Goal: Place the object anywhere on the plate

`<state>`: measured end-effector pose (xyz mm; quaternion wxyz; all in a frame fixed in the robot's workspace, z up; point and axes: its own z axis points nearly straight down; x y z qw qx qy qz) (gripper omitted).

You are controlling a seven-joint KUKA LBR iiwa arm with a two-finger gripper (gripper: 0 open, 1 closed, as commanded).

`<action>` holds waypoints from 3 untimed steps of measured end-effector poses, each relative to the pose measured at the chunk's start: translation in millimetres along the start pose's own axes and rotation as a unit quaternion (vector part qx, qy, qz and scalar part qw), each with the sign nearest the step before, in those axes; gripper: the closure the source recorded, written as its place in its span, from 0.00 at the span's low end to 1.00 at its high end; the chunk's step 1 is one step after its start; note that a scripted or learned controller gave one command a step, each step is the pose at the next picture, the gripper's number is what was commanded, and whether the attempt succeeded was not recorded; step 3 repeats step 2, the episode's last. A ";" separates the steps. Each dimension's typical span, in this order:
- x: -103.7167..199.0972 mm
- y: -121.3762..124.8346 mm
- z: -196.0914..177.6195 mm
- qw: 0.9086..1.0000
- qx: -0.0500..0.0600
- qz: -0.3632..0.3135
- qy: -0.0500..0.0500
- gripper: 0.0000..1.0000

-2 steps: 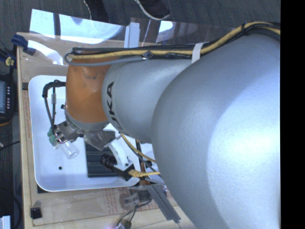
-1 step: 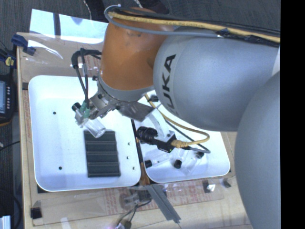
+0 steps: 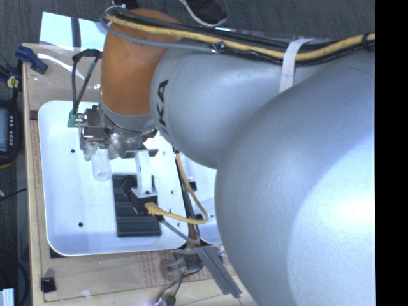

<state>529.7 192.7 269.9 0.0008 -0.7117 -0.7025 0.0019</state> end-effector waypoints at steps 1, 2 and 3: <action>-49.2 60.5 -5.8 0.984 0.000 0.179 0.001 1.00; -81.9 110.3 152.7 0.984 0.002 0.176 0.000 1.00; -81.9 110.3 152.7 0.984 0.002 0.176 0.000 1.00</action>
